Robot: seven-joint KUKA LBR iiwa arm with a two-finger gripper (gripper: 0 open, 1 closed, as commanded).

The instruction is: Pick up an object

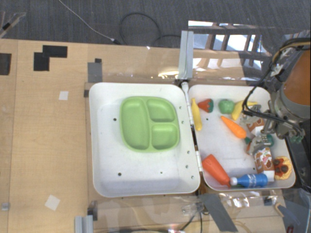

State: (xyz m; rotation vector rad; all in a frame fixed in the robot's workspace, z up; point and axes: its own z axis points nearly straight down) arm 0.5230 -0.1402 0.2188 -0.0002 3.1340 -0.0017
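Observation:
My gripper [257, 142] hangs low over the right side of the right bin [214, 144], below the grey arm with its orange band. It sits just right of an orange carrot [233, 127] and just above a brown and white carton [263, 159]. A small teal piece [249, 141] lies at its left edge. Nothing is visibly held. Also in this bin are a yellow corn cob [196, 114], a red fruit [206, 105], a green ball [226, 106], a yellow piece [237, 110], an orange cone-shaped toy [215, 169], a blue bottle [250, 180] and a round brown pastry [283, 167].
The left bin [104, 169] holds a green divided plate [148, 124]. A metal divider post [185, 52] stands behind the seam between the bins. The wooden bench [43, 144] stretches to the left. Black cables [138, 28] lie on the floor behind.

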